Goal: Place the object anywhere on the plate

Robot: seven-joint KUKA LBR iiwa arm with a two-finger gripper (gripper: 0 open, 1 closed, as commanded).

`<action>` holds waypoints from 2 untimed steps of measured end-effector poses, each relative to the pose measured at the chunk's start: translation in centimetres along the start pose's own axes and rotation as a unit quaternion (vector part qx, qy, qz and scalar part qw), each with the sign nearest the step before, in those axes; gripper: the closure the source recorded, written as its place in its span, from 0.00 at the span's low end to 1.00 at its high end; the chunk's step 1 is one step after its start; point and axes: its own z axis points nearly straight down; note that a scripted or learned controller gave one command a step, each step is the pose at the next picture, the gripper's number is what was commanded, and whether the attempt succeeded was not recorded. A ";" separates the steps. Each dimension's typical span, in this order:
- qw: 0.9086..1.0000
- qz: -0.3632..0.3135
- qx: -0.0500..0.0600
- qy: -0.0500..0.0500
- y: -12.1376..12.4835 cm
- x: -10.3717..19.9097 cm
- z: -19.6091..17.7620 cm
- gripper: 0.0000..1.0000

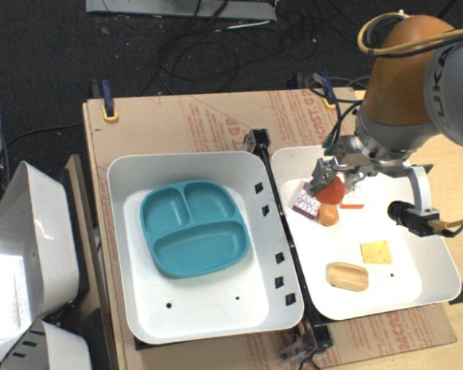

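Presently the gripper (pixel 333 182) is seen low over the right bin (pixel 434 276), at about ten o'clock within it, and a red, rounded, tomato-like object (pixel 332 190) is seen directly at the fingertips. Whether the fingers are clamped on it or merely set around it cannot be told from this slant.

Touching the red object at seven o'clock, an orange, rounded piece (pixel 328 215) is noted; a small purple-and-white packet (pixel 306 205) lies just beside it at nine o'clock, and a thin red sliver (pixel 353 206) at four o'clock. It is judged that the grasp is the step in hand. A firm, centred closure is advised, since a smooth, round body is likely to roll or squirt out, and the crowding neighbours could be caught or dragged.

Further out, a flat yellow square (pixel 375 253) and a tan, loaf-shaped block (pixel 346 276) are recorded toward six o'clock, well apart from the gripper. A black fitting (pixel 405 216) hangs off the wrist at three o'clock.

The plate (pixel 193 227), teal, matte, plastic-looking and divided into three compartments, is recorded in the left bin (pixel 145 307). A clear lift over the divider between the bins is advised before any release.
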 end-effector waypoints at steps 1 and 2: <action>1.000 0.000 0.000 0.000 0.7 5.7 0.4 1.00; 1.000 0.001 0.000 -0.001 0.3 10.8 -0.2 1.00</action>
